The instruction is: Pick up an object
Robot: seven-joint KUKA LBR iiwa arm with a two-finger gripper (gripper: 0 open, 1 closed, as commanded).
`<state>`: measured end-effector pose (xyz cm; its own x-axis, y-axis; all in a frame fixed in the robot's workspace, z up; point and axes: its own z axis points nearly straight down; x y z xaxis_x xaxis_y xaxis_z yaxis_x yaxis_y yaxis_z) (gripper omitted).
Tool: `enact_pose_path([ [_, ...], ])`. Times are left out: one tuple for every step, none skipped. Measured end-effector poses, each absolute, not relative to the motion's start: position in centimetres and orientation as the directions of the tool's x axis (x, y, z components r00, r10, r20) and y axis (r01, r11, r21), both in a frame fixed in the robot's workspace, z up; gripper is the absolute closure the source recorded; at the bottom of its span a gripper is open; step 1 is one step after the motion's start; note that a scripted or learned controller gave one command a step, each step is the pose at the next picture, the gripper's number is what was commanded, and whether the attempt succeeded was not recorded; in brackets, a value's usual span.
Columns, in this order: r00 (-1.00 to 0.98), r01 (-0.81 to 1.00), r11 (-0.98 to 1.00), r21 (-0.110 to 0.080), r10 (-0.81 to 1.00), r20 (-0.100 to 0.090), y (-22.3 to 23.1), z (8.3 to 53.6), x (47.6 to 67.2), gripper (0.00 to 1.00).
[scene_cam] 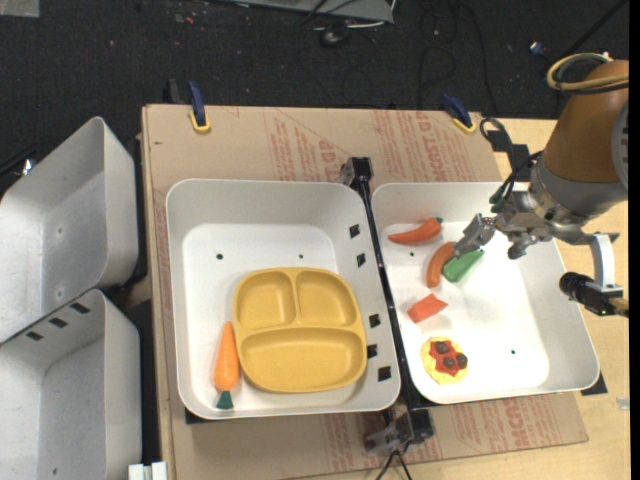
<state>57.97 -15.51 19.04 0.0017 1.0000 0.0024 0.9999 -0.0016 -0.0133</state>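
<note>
Camera view: grey arm with the orange band [590, 133] comes in from the right edge, wrist over the upper part of the right-hand shallow white bin [560, 368]. Two-finger gripper [472, 243] points down-left, its tip right at a small green plastic block [463, 265]. The block sits at the finger ends and looks pinched between them, fingers closed to a narrow gap on it. Whether it's lifted clear of the bin floor I can't tell from this angle.

Right bin, other candidates: orange-red chilli-shaped toy [415, 232] upper left of the bin, orange sausage-shaped piece [438, 264] touching or just beside the green block, flat red wedge [427, 308] below that, yellow round toy with red and dark dots [445, 358] lower centre. The pieces cluster on the bin's left half, so the arm has to reach across most of the bin.

Left-hand white bin [190, 268]: yellow three-compartment plastic plate [300, 330] centre, orange toy carrot with green top [227, 360] lying just left of the plate, outside it. Well apart from the gripper, not in play.

My read: grasp on the green block is made. The orange piece sits so close it could get dragged or nudged on the lift.
</note>
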Motion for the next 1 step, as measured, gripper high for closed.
enact_pose_path([
  [-0.001,1.000,0.001,0.000,1.000,0.000,-15.48,19.78,58.29,0.00],
])
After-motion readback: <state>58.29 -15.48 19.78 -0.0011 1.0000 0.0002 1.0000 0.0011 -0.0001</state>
